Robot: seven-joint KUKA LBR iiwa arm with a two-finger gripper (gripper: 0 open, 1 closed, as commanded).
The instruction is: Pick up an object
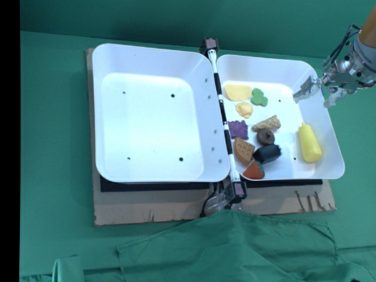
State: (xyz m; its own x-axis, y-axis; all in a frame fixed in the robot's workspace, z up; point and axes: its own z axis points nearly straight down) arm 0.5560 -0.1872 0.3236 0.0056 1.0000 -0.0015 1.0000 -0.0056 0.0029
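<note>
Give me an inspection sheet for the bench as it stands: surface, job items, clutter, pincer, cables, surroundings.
Surface: two white bins side by side, left bin, right bin, on a cardboard sheet.
Job's things: toy foods in the right bin: yellow bottle, brown ring, purple piece, waffle, black piece, red piece, green piece, yellow slab.
Clutter: nothing seen.
Grippers: pincer open, holding nothing, over the right bin's far right rim.
Cables: thin wires by the wrist.
Surroundings: green cloth.
</note>
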